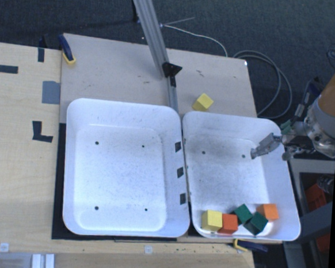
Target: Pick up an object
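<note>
Where the arm (325, 114) reaches in from the right, its gripper (266, 146) hangs over the right edge of the right bin (223, 164), in that bin's far half, and nothing can be seen between its fingers; how far apart they stand cannot be told from this blurred view. The blocks lie well apart from it, bunched along the near edge of the same bin toward its near right corner. A yellow block (211, 219) sits leftmost, with a red-orange block (229, 223) touching its right side. Just beside that comes a dark green block (242, 213), and a second dark green block (257, 223) lies against it, closer to the rim. An orange block (270, 211) sits rightmost, near the corner. The left bin (121, 167) lies alongside, its right rim meeting the right bin's left rim. On the bench (115, 68) beyond the bins, a lone yellow cube (203, 102) rests just past the far left corner of the right bin, beside a grey metal rail (155, 34) that slants down toward the seam between the two bins.
</note>
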Available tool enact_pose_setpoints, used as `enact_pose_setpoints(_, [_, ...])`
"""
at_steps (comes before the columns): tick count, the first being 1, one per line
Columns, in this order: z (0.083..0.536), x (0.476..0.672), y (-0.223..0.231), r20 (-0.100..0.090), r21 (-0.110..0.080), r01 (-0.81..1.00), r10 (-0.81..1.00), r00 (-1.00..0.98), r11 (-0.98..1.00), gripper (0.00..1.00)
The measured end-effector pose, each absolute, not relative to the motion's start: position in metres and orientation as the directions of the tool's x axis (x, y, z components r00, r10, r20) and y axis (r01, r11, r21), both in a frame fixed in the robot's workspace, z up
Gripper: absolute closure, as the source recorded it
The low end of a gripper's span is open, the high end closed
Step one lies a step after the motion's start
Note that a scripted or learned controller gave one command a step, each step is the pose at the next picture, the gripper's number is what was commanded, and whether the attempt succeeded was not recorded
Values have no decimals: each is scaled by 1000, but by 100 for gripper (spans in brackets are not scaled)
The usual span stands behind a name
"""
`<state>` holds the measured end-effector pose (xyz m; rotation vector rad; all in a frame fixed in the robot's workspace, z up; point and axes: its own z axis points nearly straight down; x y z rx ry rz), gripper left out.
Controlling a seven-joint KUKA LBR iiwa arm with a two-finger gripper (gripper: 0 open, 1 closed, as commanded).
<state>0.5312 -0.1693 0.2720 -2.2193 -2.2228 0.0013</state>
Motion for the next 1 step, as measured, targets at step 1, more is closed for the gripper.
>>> enact_pose_setpoints(1, [147, 584, -145, 1, -8, 1000, 1000, -3, 3, 0])
